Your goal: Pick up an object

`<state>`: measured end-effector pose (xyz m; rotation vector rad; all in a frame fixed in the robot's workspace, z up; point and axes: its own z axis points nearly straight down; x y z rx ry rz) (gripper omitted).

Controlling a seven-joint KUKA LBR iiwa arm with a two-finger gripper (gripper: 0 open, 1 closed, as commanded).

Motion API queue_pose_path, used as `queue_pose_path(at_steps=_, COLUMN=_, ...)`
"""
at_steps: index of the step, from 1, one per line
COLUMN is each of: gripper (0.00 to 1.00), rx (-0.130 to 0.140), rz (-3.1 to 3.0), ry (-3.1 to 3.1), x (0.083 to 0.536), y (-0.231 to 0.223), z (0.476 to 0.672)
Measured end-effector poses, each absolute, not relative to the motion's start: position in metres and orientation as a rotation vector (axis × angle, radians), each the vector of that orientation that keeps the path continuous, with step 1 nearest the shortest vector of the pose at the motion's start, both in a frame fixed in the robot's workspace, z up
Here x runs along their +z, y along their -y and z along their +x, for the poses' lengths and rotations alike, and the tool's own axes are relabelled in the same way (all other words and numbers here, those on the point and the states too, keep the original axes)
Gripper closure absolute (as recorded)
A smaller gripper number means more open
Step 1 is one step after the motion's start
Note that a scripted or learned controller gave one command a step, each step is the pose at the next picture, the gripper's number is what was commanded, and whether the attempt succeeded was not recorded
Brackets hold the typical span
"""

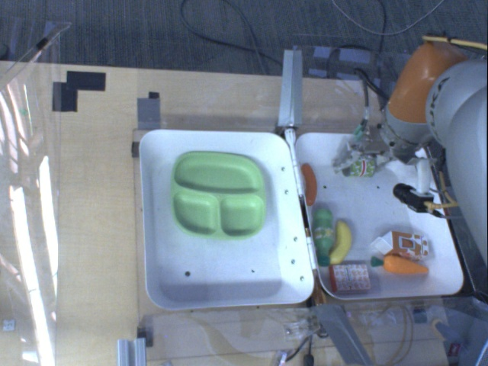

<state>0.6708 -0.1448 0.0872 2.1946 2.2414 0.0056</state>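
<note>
Two white bins sit side by side on the bench, and the gripper (367, 152) hangs low over the far edge of the right bin (450, 280), close to its far right corner. Directly under it lies a small crumpled packet (358, 165), green and white with a silvery sheen. The tool appears to be touching or just above this packet, but whether the packet sits between its tips cannot be told from this slanted view, and the gripper's own state cannot be told either.

The packet looks light and soft, probably foil or thin plastic. It would likely crush and slide rather than resist, so a pinch across its bunched middle seems safer than one at a loose corner.

Other candidates lie in the same bin. An orange sausage-shaped toy (308, 183) rests against the left wall. A green bottle (324, 231) and a banana (341, 240) lie side by side near the left edge. A red box (351, 277) sits at the near edge, with a carrot (404, 264) and a small carton (410, 243) toward the near right corner. These look stiffer and easier to grip across their narrow width.

The left bin (164, 284) carries a green divided tray (219, 194), broad and flat, likely awkward for two fingers.
</note>
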Motion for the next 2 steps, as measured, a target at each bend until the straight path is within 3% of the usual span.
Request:
queue_pose_path(at_steps=1, gripper=1.00, rx=0.012, rz=2.183, ry=-2.243, x=0.101, y=0.143, z=0.674)
queue_pose_path(at_steps=2, gripper=1.00, rx=0.010, rz=2.202, ry=-2.232, x=0.188, y=0.073, z=0.671)
